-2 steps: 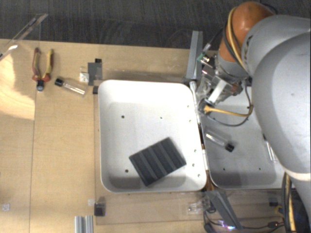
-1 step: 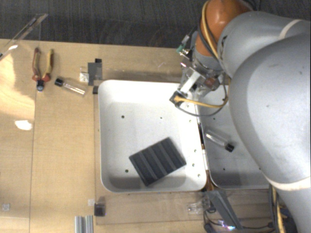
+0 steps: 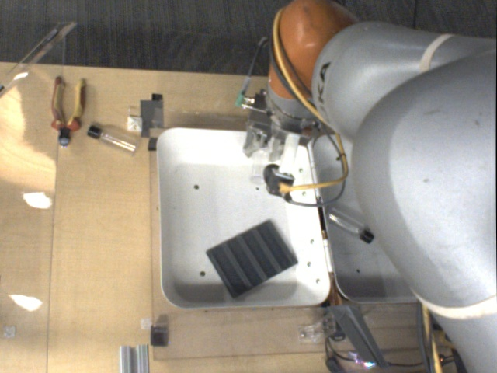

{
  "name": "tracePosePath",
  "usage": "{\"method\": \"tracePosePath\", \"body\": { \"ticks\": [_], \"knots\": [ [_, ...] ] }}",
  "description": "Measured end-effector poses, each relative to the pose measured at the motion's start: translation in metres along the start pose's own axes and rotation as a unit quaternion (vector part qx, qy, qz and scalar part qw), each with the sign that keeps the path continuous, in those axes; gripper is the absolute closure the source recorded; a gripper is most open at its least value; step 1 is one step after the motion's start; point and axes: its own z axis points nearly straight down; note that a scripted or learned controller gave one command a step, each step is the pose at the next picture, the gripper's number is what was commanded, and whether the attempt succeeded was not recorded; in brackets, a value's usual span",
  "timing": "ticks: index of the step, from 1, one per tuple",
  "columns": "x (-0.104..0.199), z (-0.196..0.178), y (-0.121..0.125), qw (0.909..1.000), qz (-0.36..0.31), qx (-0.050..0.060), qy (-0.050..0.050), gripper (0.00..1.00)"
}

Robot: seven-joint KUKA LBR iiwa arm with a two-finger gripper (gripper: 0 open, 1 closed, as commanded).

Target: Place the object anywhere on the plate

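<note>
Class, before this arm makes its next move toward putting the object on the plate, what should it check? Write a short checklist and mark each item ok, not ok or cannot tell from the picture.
1. Target located: dark ribbed plate lies flat in the left bin, near its front: ok.
2. Plate surface unobstructed, nothing on it: ok.
3. Object held between the fingers of the gripper: cannot tell.
4. Gripper above the plate: not ok; it sits over the bin's far right corner, apart from the plate.
5. Path from gripper to plate free of other things: ok.
</note>
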Motion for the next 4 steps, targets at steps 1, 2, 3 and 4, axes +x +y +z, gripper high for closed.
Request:
{"method": "tracePosePath", "body": {
  "ticks": [1,2,3,4],
  "knots": [
    [0.06,0.033,-0.005,0.9995,0.031,0.0,0.0,1.0],
    [0.114,0.091,-0.025,0.9898,-0.142,0.0,0.0,1.0],
    [0.106,0.029,-0.025,0.9491,-0.315,-0.003,0.001,1.0],
    [0.099,0.063,-0.014,0.8897,-0.457,-0.002,0.0,1.0]
  ]
}}
